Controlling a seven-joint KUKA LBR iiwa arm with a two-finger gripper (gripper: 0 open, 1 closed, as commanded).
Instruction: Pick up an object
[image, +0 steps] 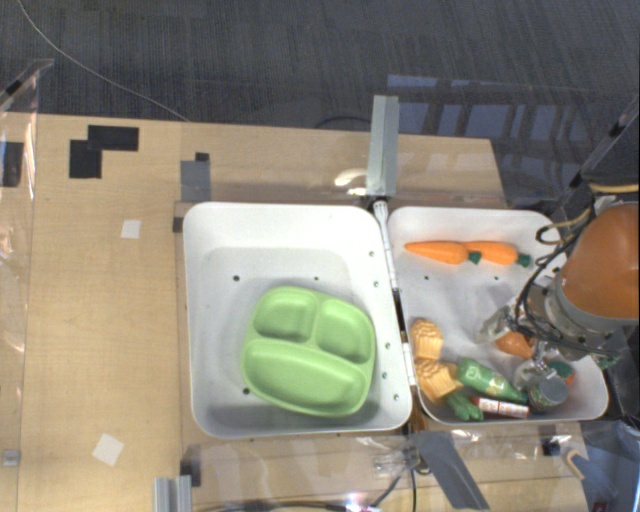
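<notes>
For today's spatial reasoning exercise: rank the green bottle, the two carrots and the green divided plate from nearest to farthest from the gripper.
From the gripper:
1. Green bottle, same bin, just left.
2. Carrots, that bin's far side.
3. Green divided plate, left bin.

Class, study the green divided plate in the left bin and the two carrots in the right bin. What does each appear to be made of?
Green divided plate: probably moulded plastic; uniform colour, rounded compartments, soft sheen. Carrots: likely plastic toy food; even orange, smooth surface, tidy green tips, though the view is too coarse to be sure.
</notes>
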